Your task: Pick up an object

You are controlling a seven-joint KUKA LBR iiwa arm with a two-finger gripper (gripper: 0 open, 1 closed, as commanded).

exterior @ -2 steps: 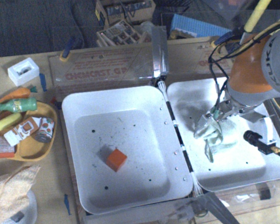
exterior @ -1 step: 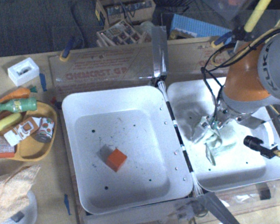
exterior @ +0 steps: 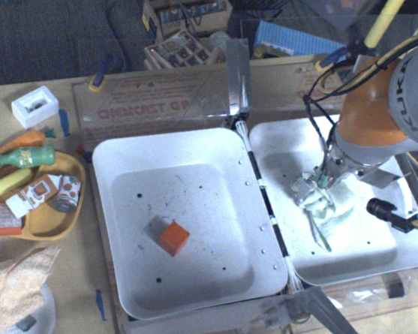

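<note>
An orange cube (exterior: 175,238) with a grey side lies in the middle of the left bin (exterior: 118,166). In the right bin (exterior: 281,142), a pale greenish, translucent crumpled thing (exterior: 328,216) lies near the centre. My gripper (exterior: 312,190) is low in the right bin, at that thing's upper left end. It looks to be touching or just above it. The arm's orange band (exterior: 369,116) hangs over the bin's back right part.
Left of the bins, a yellow bowl (exterior: 31,229) holds toy food and a green bottle. A small white box (exterior: 35,106) sits behind it. A pale cloth (exterior: 17,296) lies at the lower left. Yellow cables run along the right bin's right rim.
</note>
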